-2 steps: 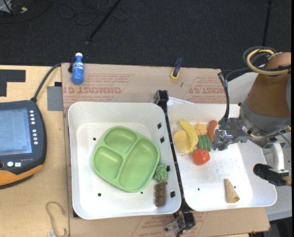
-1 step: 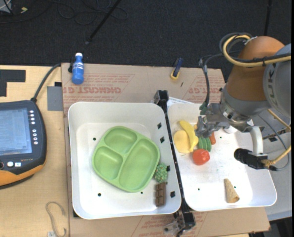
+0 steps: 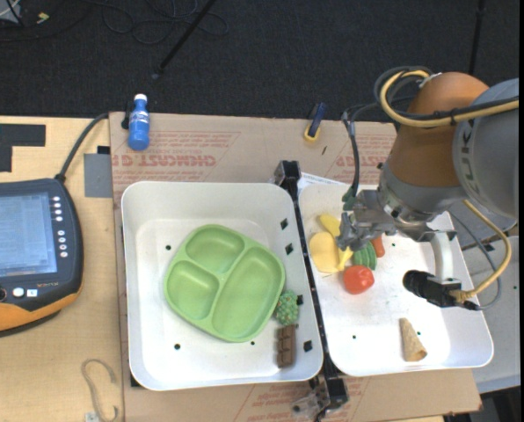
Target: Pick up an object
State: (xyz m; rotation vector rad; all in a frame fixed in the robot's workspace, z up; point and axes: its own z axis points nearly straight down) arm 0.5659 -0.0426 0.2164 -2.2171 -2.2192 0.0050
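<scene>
Lying nearest the camera, a tan cone-shaped piece (image 3: 411,340) is sitting low in the right bin (image 3: 473,345). Arm (image 3: 438,148) is reaching in from the right, wrist bending down over a cluster: yellow piece (image 3: 324,251), red tomato (image 3: 358,279), green item (image 3: 364,256). Tool (image 3: 357,232) is hovering just above them; grip state unclear. Green divided plate (image 3: 224,281) is resting in the left bin (image 3: 148,236).

Right bin (image 3: 473,345) near half open, toy food (image 3: 343,255) crowding its far-left corner, ice-cream cone (image 3: 411,340) near front
</scene>
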